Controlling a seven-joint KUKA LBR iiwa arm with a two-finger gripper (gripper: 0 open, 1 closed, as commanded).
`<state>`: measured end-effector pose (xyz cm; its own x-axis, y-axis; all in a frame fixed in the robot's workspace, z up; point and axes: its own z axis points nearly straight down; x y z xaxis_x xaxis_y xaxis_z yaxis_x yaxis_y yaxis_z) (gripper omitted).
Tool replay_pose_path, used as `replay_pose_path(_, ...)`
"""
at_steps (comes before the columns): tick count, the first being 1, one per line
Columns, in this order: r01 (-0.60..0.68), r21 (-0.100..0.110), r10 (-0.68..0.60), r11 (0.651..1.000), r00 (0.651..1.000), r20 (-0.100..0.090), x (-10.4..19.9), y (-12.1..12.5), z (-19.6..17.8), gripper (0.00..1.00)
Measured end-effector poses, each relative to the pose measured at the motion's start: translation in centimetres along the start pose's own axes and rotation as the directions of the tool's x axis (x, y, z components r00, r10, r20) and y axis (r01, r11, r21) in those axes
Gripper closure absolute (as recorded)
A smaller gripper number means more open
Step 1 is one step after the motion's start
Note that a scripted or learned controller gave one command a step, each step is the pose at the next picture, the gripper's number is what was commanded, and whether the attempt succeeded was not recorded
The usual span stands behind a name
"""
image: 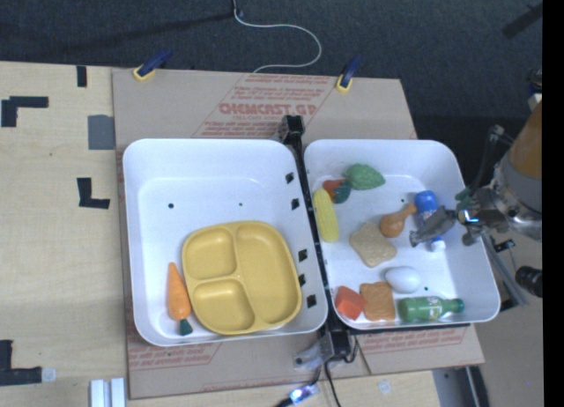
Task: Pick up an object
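Toys crowd the right bin (445, 160); the gripper (434, 231) hangs by its right edge over the blue bottle (426, 203), perhaps targeting it; its grip I cannot tell.

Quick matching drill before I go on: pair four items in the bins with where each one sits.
Things:
1. carrot
2. green bottle
3. corn cob
4. green leaf

Places:
A. right bin, near edge
B. left bin, left of the yellow plate
C. right bin, far side
D. right bin, against the wall shared with the left bin

Pairs: 1-B, 2-A, 3-D, 4-C
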<state>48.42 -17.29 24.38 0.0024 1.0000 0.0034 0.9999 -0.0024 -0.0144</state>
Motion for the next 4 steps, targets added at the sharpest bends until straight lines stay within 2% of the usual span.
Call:
replay_pose_path(1, 0.004, -0.01, -0.004, 1.0, 1.0, 0.002, 0.0, 0.2, -0.5, 0.0)
replay_pose_path(4, 0.004, -0.007, -0.004, 1.0, 1.0, 0.001, 0.0, 2.0, 16.0, 0.0)
